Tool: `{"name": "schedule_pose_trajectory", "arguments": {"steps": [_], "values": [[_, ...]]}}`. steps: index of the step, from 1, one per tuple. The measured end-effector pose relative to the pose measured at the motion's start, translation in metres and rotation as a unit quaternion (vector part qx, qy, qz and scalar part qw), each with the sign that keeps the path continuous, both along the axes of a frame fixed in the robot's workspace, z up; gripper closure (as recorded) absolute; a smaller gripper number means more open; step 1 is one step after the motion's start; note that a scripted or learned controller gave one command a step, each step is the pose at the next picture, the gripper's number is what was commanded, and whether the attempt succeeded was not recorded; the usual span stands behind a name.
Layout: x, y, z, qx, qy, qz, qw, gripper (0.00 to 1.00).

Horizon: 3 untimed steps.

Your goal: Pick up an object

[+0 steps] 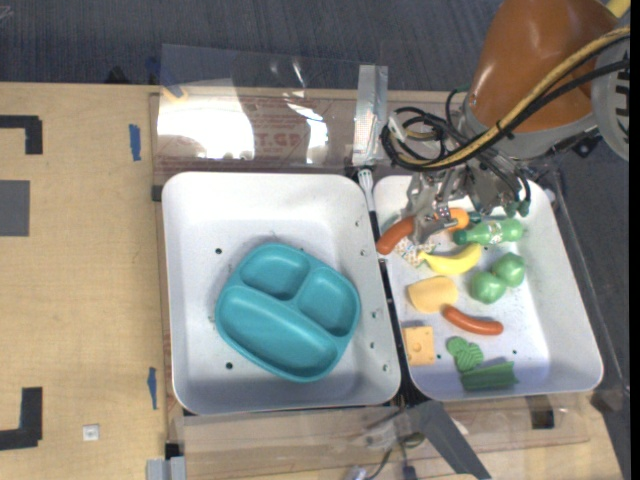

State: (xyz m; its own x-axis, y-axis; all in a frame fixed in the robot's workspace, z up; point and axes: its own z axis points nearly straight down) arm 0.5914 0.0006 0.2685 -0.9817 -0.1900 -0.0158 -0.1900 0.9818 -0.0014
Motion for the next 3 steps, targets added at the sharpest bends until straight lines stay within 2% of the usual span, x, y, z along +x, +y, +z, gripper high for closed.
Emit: {"name": "schedule_pose_trajectory", "arguments": {"steps": [1,3], "values": [[0.001,0.001,0.008,0.0,-0.001,0.001,1.0,1.0],[0.005,0.004,0.032,0.0005,-0.01,0.003,0.9999,1.0]]}}
